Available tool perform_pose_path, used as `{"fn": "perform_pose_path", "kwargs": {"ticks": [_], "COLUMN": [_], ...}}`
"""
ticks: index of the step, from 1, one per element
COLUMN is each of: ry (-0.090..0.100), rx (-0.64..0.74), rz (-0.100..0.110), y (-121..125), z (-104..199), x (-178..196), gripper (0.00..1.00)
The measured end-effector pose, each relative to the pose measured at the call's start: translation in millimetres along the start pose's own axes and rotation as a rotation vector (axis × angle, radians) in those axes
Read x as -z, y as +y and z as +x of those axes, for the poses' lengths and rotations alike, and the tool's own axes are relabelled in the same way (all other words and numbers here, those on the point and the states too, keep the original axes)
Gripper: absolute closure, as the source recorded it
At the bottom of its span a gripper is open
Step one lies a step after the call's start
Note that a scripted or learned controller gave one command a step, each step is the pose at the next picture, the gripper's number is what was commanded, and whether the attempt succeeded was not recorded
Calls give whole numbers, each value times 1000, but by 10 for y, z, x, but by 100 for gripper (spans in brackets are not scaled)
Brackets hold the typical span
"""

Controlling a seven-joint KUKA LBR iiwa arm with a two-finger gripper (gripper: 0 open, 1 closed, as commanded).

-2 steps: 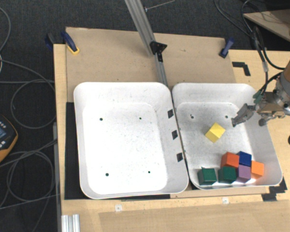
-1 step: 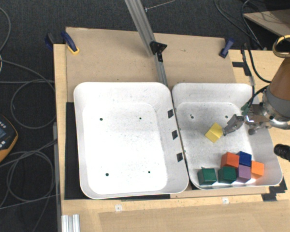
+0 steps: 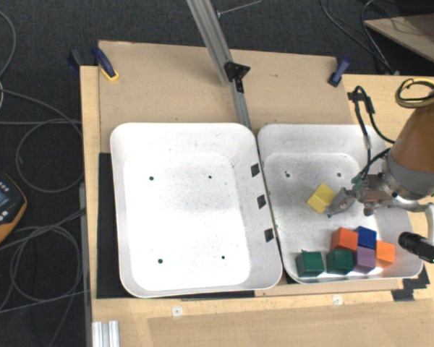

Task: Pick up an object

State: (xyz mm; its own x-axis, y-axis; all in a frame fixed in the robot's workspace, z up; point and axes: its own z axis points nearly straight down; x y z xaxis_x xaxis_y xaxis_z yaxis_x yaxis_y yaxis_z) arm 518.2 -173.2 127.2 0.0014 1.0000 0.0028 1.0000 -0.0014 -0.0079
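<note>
We are lining the gripper up just beside the yellow block in the right bin, grip unreadable, aiming to straddle it squarely.

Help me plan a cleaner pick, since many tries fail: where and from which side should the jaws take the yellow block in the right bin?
Grip the small yellow block across two opposite flat sides, coming straight down. It lies apart from the block cluster, so its sides look free.

Yellow block, tilted, lying alone mid right bin. Clustered near front edge: orange, blue, purple, green blocks.
</note>
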Motion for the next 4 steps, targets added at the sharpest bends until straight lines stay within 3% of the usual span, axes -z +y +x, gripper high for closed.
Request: {"fn": "perform_pose_path", "kwargs": {"ticks": [1,3,4], "ry": [-2,-5,0], "rx": [2,4,7], "rz": [-10,-16,-7], "y": [27,24,146], "z": [5,80,604], "x": [144,1228,1123], "gripper": [100,100,100]}}
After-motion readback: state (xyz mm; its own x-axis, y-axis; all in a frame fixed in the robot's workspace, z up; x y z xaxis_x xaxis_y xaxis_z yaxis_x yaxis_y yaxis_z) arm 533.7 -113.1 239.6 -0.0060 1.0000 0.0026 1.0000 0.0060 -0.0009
